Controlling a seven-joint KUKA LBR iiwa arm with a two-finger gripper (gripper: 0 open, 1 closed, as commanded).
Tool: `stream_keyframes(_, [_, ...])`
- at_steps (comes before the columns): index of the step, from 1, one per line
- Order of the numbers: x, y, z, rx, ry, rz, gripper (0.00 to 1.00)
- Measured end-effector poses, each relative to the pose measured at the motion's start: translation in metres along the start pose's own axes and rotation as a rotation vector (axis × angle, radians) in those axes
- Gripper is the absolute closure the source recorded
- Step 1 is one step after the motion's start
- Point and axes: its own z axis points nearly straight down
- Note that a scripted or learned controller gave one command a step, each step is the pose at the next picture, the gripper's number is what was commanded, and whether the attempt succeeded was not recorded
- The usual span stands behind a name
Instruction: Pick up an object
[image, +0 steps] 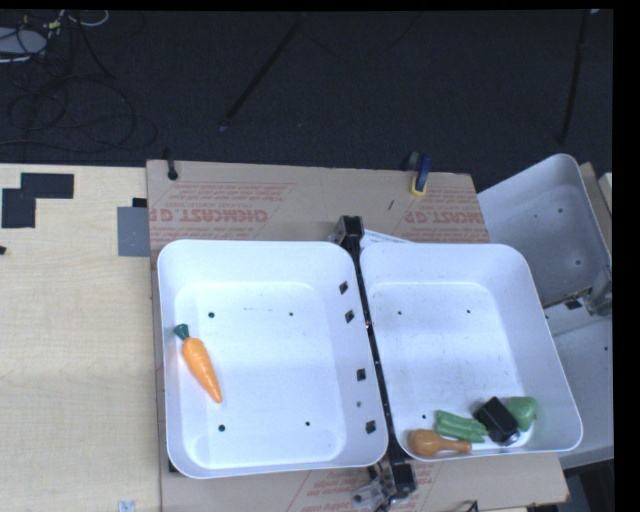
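four toys (478, 427) clustered, carrot (201, 367) apart

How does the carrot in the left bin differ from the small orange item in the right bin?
The carrot lies alone by the left bin's left wall, apart from everything; the orange item sits at the right bin's front edge, beside a green piece. The carrot is long, tapered, tilted, with a green top; the orange item is shorter, rounder, lying roughly level. Both are orange.

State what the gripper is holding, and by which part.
That cannot be told. The toy carrot lies loose in the left bin.
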Motion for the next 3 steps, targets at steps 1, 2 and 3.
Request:
stream_keyframes(1, [0.059, 0.001, -0.011, -0.002, 0.002, -0.008, 1.0])
stream_keyframes(2, [0.067, 0.0, -0.049, -0.004, 0.0, -0.004, 1.0])
stream_keyframes(3, [0.025, 0.027, 0.045, 0.008, 0.002, 0.001, 1.0])
